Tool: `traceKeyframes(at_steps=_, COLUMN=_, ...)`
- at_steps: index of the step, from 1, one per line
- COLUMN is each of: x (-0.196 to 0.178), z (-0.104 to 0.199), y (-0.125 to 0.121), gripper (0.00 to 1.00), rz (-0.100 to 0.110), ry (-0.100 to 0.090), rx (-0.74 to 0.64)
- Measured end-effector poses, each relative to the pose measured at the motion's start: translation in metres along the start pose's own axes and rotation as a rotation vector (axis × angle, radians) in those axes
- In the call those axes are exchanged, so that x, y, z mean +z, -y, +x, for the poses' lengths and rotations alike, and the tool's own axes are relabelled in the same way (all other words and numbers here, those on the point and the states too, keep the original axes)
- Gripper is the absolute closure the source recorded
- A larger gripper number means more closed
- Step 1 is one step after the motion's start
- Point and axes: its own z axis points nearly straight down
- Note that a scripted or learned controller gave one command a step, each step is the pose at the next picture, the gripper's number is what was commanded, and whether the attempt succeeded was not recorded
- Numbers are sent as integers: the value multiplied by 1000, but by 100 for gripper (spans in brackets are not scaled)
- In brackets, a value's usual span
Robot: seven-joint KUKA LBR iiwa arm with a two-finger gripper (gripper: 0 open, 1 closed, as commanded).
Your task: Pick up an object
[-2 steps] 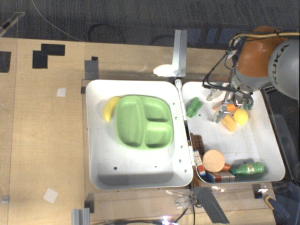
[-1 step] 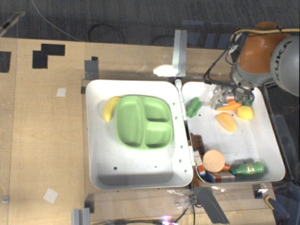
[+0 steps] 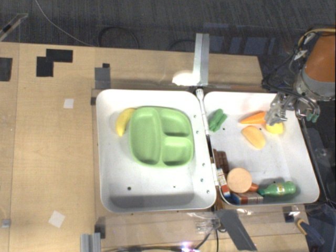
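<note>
The right bin (image 3: 286, 159) holds several objects. An orange carrot (image 3: 252, 117) lies at its back, with a yellow-orange lump (image 3: 254, 137) just in front of it. Further right is a small yellow piece (image 3: 275, 129). My gripper (image 3: 275, 114) hangs at the bin's back right, directly above that yellow piece and beside the carrot's thick end. The arm's orange band (image 3: 320, 64) shows above it at the right edge. A green item (image 3: 216, 119) lies near the bin's left wall.
At the right bin's front are a tan round disc (image 3: 239, 180), a green bottle (image 3: 276, 189) lying on its side and a brown bar (image 3: 220, 161). The left bin (image 3: 113, 185) holds a green divided plate (image 3: 160, 135) and a yellow banana (image 3: 123, 121).
</note>
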Motion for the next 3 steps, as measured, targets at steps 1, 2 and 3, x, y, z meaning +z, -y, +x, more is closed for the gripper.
traceKeyframes(at_steps=1, x=2, z=1, y=-3, gripper=0, rz=-2, ry=-4, rx=-3)
traceKeyframes(at_steps=2, x=75, z=-26, y=-12, gripper=0, rz=1, ry=7, rx=-2)
traceKeyframes(at_steps=3, x=76, z=-25, y=-30, gripper=0, rz=3, ry=-4, rx=82)
